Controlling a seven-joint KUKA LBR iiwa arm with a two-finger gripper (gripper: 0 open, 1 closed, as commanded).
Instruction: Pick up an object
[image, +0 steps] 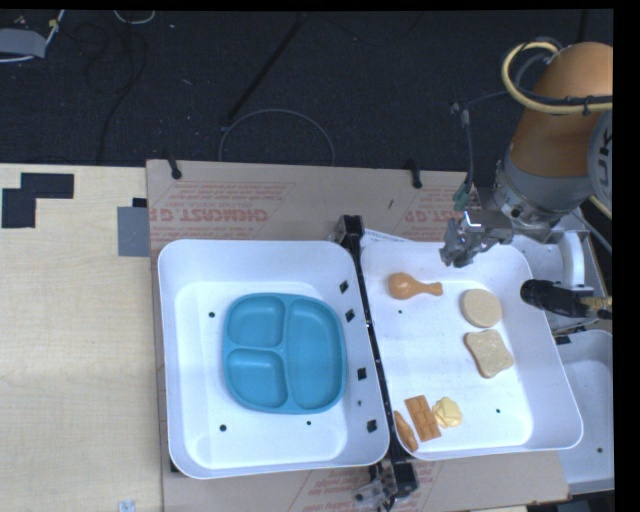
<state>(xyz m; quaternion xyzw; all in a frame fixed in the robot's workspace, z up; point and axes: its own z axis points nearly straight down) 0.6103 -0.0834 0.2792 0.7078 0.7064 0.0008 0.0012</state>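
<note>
Since only the overhead camera is looking at the bench, everything has to be read from that one slanted shot. The arm (560, 110) comes in from the right and its gripper (462, 250) hangs over the far edge of the right bin (545, 420), above the food pieces rather than down among them. Whether the gripper is spread or pinched can't be told from here, it's just a dark cluster at this angle, and nothing is visibly caught in it.

All the candidates sit in that right bin: a drumstick (412, 287) nearest the gripper, a round cookie (481, 307) beside it, a toast slice (488, 352) just below that, and down at the near end a bacon strip (421, 417), a yellow lump (447, 411) and a carrot-ish stick (405, 431) bunched together. Being spread out flat like that probably makes them easy to single out.

The left bin (190, 300) just holds a blue tray (283, 352) lying flat, well apart from the arm. Guessing the drumstick is the target, since it's closest, but that's only a guess.
</note>
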